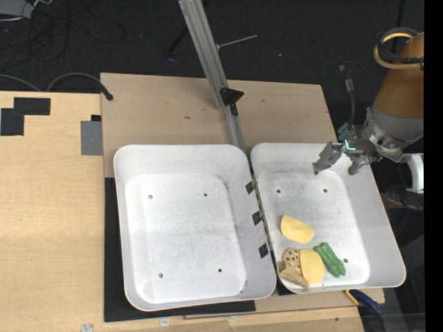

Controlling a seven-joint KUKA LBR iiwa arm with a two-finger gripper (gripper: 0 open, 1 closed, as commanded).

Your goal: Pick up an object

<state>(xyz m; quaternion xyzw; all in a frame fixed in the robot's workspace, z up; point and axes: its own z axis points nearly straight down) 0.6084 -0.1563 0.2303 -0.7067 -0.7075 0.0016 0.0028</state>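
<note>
The gripper (341, 160) is observed open and unloaded over the right bin (360, 206), at its far edge. Yellow pieces (297, 229), a green item (330, 259) and a biscuit-like piece (291, 263) are noted in its near corner.

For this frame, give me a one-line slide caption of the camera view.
Open gripper hovers over the right bin's far end; yellow pieces, a green piece lie untouched near its front.
</note>
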